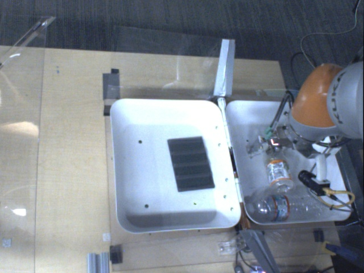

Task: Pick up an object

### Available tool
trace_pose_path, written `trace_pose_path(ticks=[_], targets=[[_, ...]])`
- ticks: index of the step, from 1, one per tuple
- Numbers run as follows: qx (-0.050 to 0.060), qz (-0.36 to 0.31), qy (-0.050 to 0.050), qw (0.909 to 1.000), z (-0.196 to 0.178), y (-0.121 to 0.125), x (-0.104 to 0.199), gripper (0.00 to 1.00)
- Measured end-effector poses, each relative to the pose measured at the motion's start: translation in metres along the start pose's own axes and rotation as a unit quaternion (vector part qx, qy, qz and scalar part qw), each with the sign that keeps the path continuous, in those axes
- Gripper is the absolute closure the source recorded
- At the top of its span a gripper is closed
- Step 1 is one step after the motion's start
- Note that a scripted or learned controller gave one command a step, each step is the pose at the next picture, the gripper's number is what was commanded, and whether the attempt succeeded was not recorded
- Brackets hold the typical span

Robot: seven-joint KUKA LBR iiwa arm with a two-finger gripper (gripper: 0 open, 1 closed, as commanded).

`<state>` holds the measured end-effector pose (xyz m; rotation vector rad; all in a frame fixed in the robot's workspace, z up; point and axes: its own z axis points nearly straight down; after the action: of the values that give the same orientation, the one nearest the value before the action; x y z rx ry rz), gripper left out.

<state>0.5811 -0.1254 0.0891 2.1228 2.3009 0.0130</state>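
Gripper: gripper (273, 143) hangs over back half of right bin (245, 117), pointing down; open or closed, can't tell from this angle.
Arm: grey arm w/ orange band (314, 98) comes in from the right, above right bin's back-right corner.
Nearest obj: small clear bottle (278, 173) w/ pale label, approx mid-bin, just in front of gripper; touching it or not, can't tell.
Next obj: large clear plastic bottle (273, 207) w/ dark label, lying on its side along front edge of right bin, just in front of small clear bottle; contact btwn the two unclear.
Right bin: shallow, white, rounded corners; holds both bottles.
Left bin: left bin (129, 131), same shallow white type, right edge against right bin's left edge.
Left bin content: black ribbed rectangular pad (190, 164), flat, approx centre of bin, a bit twds right edge, slightly skewed; well apart from gripper.
Bench: pale wood bench (57, 152) carries both bins.
Back edge: grey metal bar (226, 67) stands where the bins' back corners meet.
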Motion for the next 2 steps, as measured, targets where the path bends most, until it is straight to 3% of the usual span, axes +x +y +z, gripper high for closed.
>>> trace_pose_path(ticks=[1,2], targets=[[0.002,0.02,0.001,0.9998,0.002,0.048,0.019,0.0],[0.002,-0.09,0.0,0.996,0.001,0.017,-0.036,0.0]])
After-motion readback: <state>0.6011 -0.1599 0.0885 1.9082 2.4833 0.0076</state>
